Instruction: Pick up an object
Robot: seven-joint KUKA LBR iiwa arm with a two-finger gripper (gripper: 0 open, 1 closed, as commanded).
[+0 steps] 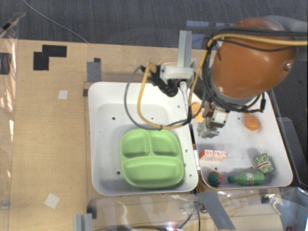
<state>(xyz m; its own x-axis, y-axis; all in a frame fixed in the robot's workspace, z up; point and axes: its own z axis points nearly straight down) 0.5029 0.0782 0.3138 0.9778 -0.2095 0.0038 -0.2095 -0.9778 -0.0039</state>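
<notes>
Two white bins side by side on a wooden bench. Left bin [103,129] holds a green tray [151,158] with three compartments, sitting toward the near right part of the bin, flat, its right edge close to the wall shared with the other bin. Arm [250,61] comes in from the right, big orange band over the far part of the right bin [284,172]. Gripper [210,126] hangs below the band over the left side of the right bin, near the shared wall, pointing down; cannot tell from this angle how far the jaws are apart, and nothing is visibly between them. Black and yellow cables [139,105] loop from the wrist out over the far half of the left bin, above the tray. In the right bin: an orange piece [251,122] just right of the gripper, partly under the arm; a small red-and-white box [213,154] on the floor just nearer the camera than the gripper, apart from it; a green can [263,162] lying tilted near the right wall; a green bottle [246,178] on its side along the near wall; a small ball [214,178], red and green, at the near left corner, just beside the bottle's end. All objects lie on the bin floor. Black tape marks [48,56] on the bench at far left.
</notes>
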